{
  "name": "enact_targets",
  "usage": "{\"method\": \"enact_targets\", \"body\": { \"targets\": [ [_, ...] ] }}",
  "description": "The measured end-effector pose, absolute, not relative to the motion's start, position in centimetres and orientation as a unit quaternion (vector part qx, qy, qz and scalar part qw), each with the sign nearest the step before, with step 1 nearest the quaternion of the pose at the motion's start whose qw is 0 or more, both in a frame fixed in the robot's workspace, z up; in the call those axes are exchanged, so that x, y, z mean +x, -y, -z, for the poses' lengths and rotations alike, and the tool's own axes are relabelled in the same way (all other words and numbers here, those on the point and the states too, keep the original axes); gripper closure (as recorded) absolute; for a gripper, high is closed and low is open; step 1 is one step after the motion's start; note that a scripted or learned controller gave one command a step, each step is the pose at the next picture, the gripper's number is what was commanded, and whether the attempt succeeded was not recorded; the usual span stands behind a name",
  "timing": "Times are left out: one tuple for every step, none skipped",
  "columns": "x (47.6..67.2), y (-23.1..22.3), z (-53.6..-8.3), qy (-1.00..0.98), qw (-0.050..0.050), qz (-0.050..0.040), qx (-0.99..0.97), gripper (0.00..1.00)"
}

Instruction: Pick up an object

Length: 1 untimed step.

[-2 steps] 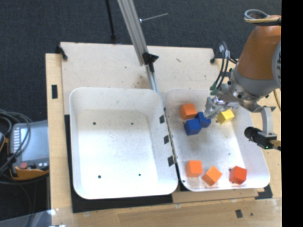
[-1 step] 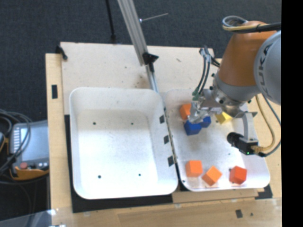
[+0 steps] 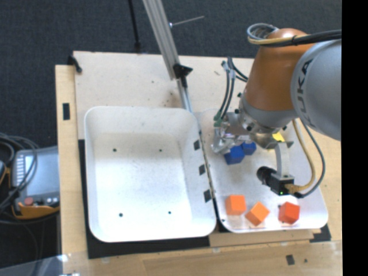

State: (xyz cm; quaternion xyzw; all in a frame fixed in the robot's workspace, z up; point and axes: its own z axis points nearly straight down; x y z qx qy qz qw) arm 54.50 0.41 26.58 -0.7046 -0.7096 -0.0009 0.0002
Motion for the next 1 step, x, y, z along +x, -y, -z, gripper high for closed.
{"method": "enact_targets", "body": {
  "targets": [
    [53.09, -5.72, -26.80, 0.710, 0.001, 0.0004, -0.704, 1.00]
  ]
}}
